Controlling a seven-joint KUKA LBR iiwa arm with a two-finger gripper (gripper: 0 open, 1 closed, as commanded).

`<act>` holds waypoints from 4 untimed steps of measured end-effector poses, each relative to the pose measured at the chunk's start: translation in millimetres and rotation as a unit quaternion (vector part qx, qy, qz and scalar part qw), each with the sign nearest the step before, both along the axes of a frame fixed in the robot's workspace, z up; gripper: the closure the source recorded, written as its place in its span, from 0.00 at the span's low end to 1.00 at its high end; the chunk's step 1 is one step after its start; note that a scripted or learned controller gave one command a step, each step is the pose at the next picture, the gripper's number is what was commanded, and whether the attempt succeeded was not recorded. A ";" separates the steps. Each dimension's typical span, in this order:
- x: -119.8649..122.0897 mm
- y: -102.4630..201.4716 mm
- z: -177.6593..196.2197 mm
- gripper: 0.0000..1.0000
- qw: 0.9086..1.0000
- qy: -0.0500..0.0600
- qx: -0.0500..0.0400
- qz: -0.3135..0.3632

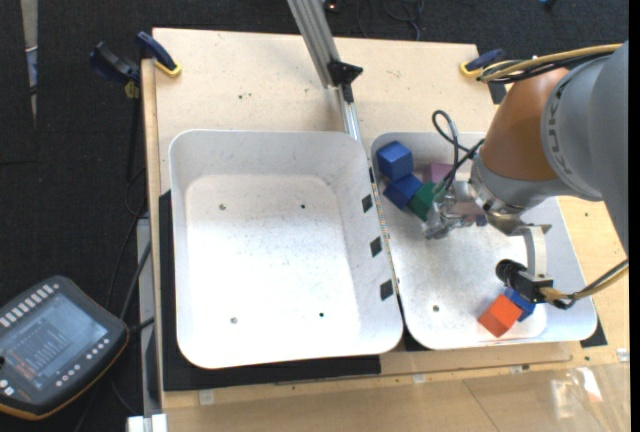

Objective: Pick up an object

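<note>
— Blue cubes point(397, 174), where are they?
— In the right bin point(470, 320), top left corner, by a green block point(423, 197). The gripper point(437, 226) hangs just beside; whether it's gripping, I can't tell.

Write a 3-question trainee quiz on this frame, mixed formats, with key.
1. True or false: the orange block lies in the left bin.
2. Multiple choice: the gripper is above which spot? A) the left bin's middle B) the right bin, beside the block cluster C) the bare bench behind the bins
3. Fill in: the two stacked blocks at the right bin's far left corner, near the divider, are coloured ____.

Key:
1. False; it lies at the right bin's near edge, beside a smaller blue block.
2. B
3. Blue
</note>
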State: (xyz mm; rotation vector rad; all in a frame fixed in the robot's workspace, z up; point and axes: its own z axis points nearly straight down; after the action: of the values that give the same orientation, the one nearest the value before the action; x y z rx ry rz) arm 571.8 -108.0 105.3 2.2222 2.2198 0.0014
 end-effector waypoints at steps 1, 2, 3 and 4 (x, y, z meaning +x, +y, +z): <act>4.6 -3.0 43.4 1.00 1.000 -0.002 -0.001 0.001; 10.2 1.7 105.5 1.00 1.000 -0.003 -0.001 0.002; 20.1 8.1 160.6 1.00 1.000 -0.003 -0.001 0.003; 17.4 56.1 145.9 1.00 1.000 0.001 0.001 0.004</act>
State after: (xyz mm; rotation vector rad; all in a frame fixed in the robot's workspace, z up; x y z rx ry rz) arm 589.2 -51.9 251.2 2.2152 2.2305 0.0004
